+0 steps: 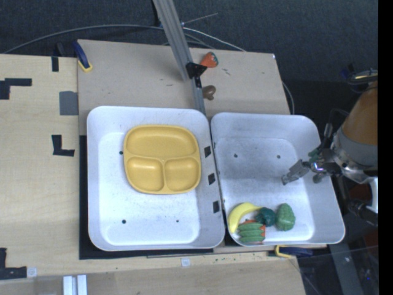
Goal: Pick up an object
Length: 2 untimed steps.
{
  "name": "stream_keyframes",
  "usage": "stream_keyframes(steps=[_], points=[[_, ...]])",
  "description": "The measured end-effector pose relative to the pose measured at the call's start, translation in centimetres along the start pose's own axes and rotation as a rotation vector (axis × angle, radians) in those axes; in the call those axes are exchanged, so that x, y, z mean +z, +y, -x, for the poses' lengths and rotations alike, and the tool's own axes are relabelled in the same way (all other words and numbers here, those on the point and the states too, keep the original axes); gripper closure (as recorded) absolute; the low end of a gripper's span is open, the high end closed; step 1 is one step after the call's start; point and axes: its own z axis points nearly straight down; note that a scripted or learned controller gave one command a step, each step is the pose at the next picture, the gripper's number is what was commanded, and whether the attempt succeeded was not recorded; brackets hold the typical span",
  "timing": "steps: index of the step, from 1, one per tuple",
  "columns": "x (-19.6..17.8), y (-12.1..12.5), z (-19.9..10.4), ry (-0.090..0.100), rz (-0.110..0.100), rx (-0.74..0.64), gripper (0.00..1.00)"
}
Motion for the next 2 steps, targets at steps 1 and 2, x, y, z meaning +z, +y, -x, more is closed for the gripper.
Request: stream_keyframes(steps=[1,2], points=[[6.5,0.0,0.1,0.000,0.000,0.000,0.00],[5.1,0.1,0.1,-0.001,0.004,-0.001,1.00]])
